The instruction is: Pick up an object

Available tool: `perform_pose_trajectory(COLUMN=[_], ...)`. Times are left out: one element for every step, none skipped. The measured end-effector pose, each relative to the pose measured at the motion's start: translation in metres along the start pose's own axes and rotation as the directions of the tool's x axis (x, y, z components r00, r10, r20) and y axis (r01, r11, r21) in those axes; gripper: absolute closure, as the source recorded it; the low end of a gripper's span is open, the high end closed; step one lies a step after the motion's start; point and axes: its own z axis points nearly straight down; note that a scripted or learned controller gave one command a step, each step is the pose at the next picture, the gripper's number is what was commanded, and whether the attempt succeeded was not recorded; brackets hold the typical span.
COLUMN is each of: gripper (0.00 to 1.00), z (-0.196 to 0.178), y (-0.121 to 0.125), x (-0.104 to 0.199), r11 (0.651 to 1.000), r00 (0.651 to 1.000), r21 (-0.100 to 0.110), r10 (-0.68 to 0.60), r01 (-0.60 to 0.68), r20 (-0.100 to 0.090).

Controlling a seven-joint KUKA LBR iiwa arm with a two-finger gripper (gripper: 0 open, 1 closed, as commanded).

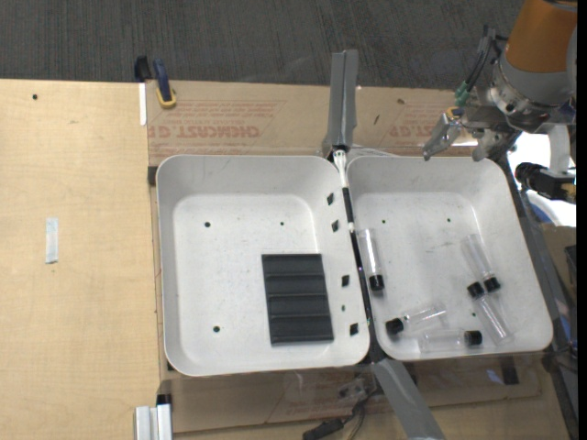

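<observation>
Gripper [456,141] above right bin's [514,200] far rim, fingers spread with nothing between; arm [541,35] cut off at top; clear tubes [438,324] faint.

One fixed camera looks down on the bench from above at a slant, far enough back to take in both white bins whole, the cardboard under them and a strip of dark floor along the top. The claw [456,143] sits near the upper right corner of the view. The right bin [514,246] lies just below the claw; the left bin [170,246] lies well to its left and lower in the picture.
</observation>
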Motion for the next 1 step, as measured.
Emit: perform_pose_trajectory(gripper=[0.00], z=[0.1137], y=[-0.0041], x=[-0.0508], r11=[0.999], r00=[0.999], r21=[-0.001], r10=[0.045], r01=[-0.045], r20=[0.000])
